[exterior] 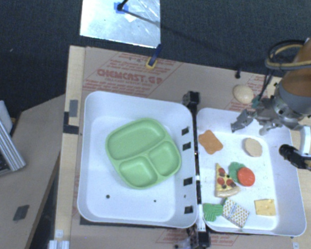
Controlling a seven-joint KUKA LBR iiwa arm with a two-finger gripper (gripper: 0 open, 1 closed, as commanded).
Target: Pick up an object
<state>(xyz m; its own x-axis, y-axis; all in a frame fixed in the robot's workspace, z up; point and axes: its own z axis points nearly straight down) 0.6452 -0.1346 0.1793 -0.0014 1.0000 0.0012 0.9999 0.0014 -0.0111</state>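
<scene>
My gripper (254, 126) hangs over the back edge of the right bin (292, 187), its two fingers spread open with nothing between them. Just below it in the view lies a beige round piece (253, 147). An orange toast-shaped piece (210, 142) lies to its left. Further forward are a pizza slice (224, 181), a red tomato (245, 176) on a green leaf (233, 169), a yellow cheese block (265, 207), a patterned cracker (236, 213) and a green piece (212, 211).
The left bin (95, 142) holds a green divided plate (143, 153). A beige egg-shaped object (243, 94) sits on the cardboard behind the right bin. A black divider (193, 153) runs between the bins. The arm's black side part (291, 155) overhangs the right bin's right side.
</scene>
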